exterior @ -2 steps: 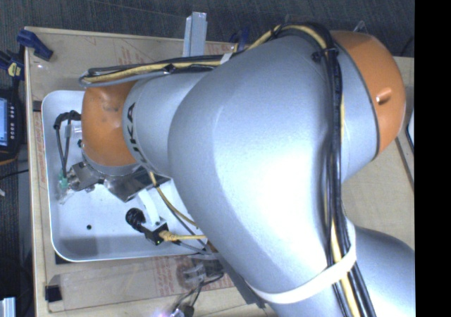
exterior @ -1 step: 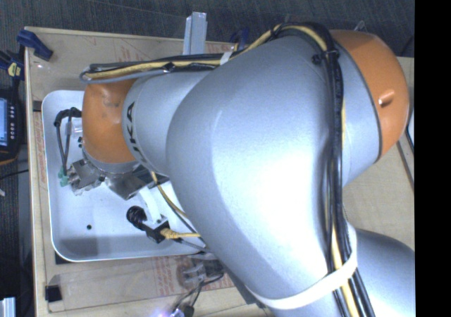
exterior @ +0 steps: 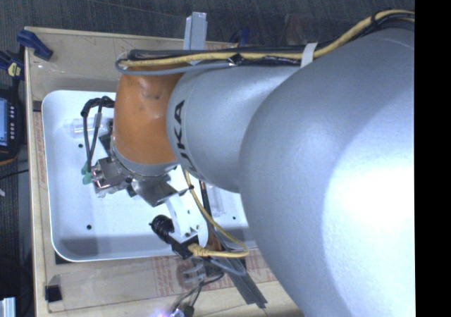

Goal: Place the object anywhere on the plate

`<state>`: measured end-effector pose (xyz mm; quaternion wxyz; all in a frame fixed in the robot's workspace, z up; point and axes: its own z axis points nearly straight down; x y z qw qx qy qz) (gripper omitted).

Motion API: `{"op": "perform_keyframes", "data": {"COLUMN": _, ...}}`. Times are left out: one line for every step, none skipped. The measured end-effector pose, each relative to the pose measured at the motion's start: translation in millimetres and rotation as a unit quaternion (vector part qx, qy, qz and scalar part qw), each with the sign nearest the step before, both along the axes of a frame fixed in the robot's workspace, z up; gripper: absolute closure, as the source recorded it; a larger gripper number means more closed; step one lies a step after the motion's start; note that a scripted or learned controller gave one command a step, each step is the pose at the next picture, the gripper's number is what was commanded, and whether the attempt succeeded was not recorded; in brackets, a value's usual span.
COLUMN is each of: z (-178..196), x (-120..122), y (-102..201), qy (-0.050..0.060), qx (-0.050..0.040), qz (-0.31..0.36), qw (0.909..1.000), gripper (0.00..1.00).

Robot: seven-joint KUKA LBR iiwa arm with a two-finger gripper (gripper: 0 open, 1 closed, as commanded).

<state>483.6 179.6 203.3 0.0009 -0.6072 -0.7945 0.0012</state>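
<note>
You cannot tell the state of the jaws: the arm [exterior: 282,168] covers most of the left bin [exterior: 60,168]. The object is hidden, so its weight and grasp point remain unknown for you.

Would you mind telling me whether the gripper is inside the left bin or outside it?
Inside: the gripper hangs within the bin's white walls, over its floor. Whether it touches the floor cannot be told.
</note>
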Motion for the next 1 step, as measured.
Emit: {"op": "perform_keyframes", "data": {"z": -109.2, "x": -9.1, "y": -8.3, "qy": 0.003, "qx": -0.0024, "qz": -0.362, "qw": 0.9324, "gripper": 1.00}}
